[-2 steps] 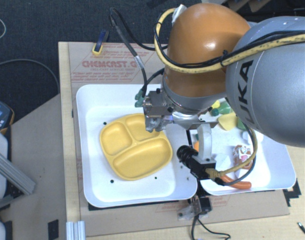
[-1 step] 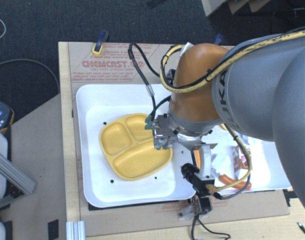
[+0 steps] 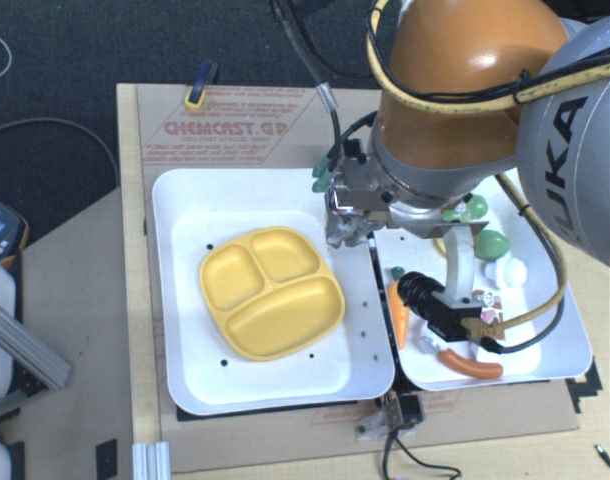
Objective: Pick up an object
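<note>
Since the task names no one object, candidates: several, in both bins.
Counter point(image 3: 145, 368): carries two white bins side by side.
Right bin point(image 3: 550, 333), near edge: sausage point(image 3: 470, 365), lying crosswise.
Right bin, by the divide: carrot point(image 3: 399, 313), long axis running near to far, parallel to the divide.
Left bin point(image 3: 185, 218), middle: yellow plate point(image 3: 273, 293), three wells, lying flat.
Tool point(image 3: 347, 226): hangs over the divide, at the far right corner of the left bin.
Tool state: cannot tell whether open or closed; no object seen in its grip.
Tool contact: close above the left bin's rim; touching or apart not determinable.
Key relation: the plate's far right corner lies just beside the tool, nearer and to the view's left; the carrot lies nearer and to the view's right, across the divide.
Judgement: the plate is the closest candidate, though its broad, flat form may grip poorly; the carrot would want a grasp across its long axis.
Right bin, far side: green pieces point(image 3: 492, 241), beside the arm.
</note>
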You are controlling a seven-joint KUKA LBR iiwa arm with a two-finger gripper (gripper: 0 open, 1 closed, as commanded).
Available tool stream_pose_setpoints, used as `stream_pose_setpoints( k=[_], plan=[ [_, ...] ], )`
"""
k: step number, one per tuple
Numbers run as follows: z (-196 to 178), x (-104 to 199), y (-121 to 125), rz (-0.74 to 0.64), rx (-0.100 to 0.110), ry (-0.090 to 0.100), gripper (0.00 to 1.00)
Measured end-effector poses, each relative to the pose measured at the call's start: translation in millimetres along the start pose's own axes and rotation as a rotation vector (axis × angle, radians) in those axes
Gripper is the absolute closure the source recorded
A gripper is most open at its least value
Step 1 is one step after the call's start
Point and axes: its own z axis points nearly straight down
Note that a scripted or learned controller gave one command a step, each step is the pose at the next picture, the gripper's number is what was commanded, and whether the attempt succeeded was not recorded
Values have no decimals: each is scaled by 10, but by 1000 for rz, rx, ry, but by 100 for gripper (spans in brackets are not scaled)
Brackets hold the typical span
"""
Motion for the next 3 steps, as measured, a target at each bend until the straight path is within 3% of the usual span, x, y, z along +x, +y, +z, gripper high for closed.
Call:
stream_pose_setpoints(
  k=[1, 2, 3],
  plan=[
    [1371, -228, 76, 8, 27, -9, 100],
    [-1133, 241, 521, -1, -6, 1, 100],
    [-628, 608, -31, -3, 25, -7, 100]
  ],
)
